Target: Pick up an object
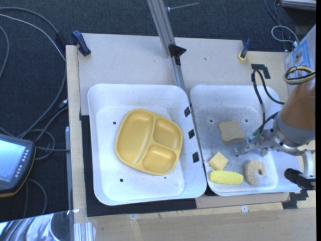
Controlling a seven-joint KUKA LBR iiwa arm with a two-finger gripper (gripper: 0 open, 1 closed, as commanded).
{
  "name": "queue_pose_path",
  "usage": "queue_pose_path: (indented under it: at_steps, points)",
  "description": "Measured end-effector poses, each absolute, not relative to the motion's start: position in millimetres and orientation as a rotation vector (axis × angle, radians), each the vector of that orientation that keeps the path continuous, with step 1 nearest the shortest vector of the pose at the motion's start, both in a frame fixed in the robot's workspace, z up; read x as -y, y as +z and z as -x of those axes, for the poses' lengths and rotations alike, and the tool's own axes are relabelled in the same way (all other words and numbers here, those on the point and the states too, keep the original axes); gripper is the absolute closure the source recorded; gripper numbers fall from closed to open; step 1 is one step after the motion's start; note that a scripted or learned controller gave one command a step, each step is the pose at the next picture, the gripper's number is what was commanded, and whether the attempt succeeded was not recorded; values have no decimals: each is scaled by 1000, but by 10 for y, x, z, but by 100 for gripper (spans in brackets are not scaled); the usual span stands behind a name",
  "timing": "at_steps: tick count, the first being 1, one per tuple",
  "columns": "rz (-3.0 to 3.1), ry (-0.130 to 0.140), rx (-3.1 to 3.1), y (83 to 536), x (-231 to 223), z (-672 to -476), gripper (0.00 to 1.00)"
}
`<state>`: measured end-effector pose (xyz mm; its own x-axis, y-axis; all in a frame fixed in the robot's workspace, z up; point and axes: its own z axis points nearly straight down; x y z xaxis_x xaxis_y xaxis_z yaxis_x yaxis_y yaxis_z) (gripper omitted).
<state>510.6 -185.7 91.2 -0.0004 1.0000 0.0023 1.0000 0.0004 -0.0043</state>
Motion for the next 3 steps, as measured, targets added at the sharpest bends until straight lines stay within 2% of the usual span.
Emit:
queue_pose_path:
  at_steps: [1,2,3]
  points:
    - [2220,-3,2221,1035,1856,-5120,100]
    - [2224,-6,2229,1665,1803,-5154,100]
    - [2224,-6,2229,2237,1791,-5271,100]
